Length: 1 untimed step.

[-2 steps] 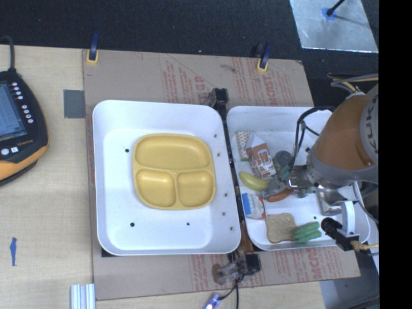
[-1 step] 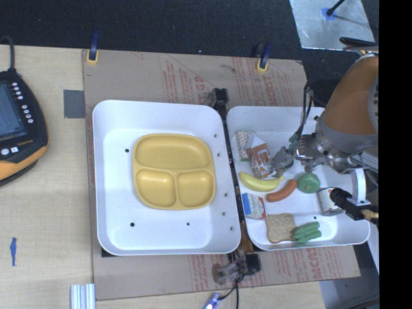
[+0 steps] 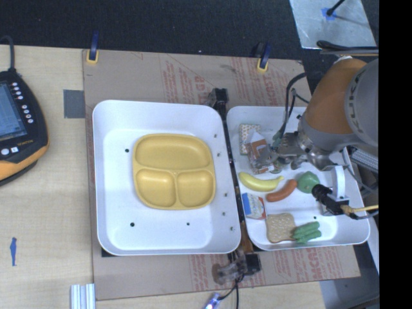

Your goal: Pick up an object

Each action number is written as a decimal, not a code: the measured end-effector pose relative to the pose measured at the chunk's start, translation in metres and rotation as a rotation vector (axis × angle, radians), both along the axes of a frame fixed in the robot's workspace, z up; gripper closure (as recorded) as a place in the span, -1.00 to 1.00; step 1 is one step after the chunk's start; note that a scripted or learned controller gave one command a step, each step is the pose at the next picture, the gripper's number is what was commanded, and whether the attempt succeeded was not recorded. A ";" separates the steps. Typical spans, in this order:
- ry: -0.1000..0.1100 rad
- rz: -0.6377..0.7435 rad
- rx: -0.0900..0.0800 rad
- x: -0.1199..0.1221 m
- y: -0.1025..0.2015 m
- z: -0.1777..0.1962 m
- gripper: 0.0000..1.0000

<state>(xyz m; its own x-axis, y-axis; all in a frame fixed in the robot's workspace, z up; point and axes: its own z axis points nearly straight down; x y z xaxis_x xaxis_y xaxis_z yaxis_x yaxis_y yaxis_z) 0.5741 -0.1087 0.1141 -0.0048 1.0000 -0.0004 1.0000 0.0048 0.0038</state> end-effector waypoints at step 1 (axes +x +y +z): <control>0.051 0.004 0.003 0.074 0.009 0.000 -1.00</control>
<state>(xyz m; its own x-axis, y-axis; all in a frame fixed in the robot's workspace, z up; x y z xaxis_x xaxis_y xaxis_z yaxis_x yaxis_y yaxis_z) 0.6483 -0.0999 0.1144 -0.0091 1.0000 0.0032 0.9988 0.0092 -0.0472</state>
